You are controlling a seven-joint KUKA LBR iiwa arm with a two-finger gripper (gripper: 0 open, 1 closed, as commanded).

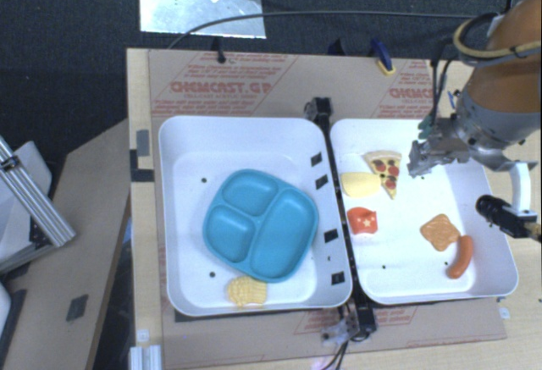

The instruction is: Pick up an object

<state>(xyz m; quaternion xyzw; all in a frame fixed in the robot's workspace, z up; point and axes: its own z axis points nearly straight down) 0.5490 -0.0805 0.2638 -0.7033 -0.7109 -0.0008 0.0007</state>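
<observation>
Pizza slice (385, 168) perhaps just beside claw (418, 162).

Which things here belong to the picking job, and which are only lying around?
For the job: gripper; pizza slice, yellow piece, red piece, toast, sausage in the right bin.

Lying about: blue plate, corn, left bin.
</observation>
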